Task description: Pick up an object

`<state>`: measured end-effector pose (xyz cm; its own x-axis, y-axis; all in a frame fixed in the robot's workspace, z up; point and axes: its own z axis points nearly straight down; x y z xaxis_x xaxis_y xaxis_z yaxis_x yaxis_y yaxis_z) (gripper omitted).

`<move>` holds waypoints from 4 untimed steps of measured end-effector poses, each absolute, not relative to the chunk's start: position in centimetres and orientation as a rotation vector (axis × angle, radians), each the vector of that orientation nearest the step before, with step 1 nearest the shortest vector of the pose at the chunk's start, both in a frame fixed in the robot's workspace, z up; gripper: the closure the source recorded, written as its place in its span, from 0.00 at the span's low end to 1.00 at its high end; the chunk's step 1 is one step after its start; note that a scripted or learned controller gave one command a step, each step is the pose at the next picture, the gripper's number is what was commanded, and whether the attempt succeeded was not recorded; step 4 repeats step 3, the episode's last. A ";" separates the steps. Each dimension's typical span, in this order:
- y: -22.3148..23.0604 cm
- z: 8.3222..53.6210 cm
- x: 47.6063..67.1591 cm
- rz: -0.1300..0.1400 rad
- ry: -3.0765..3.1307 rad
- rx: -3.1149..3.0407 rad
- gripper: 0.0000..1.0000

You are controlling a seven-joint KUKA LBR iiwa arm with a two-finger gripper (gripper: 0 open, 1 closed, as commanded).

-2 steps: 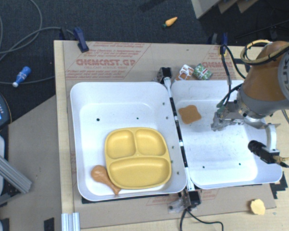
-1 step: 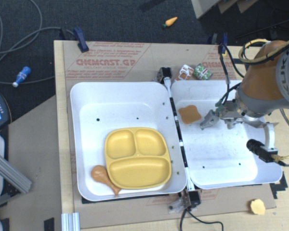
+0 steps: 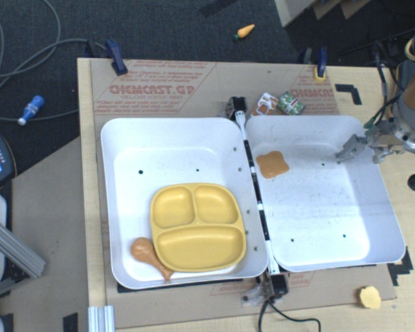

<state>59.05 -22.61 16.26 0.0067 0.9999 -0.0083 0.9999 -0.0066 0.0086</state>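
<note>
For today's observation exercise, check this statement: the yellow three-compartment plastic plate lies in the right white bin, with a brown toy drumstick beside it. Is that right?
Not quite. The camera view shows the yellow three-compartment plastic plate in the left white bin, not the right one. The brown toy drumstick does lie beside it.

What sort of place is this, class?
Probably a robotics lab test bench: two white bins clamped to a board, toy food like a yellow divided plate, and loose cables on the carpet.
</note>
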 end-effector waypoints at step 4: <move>-10.3 8.4 61.4 -0.001 2.221 2.224 0.00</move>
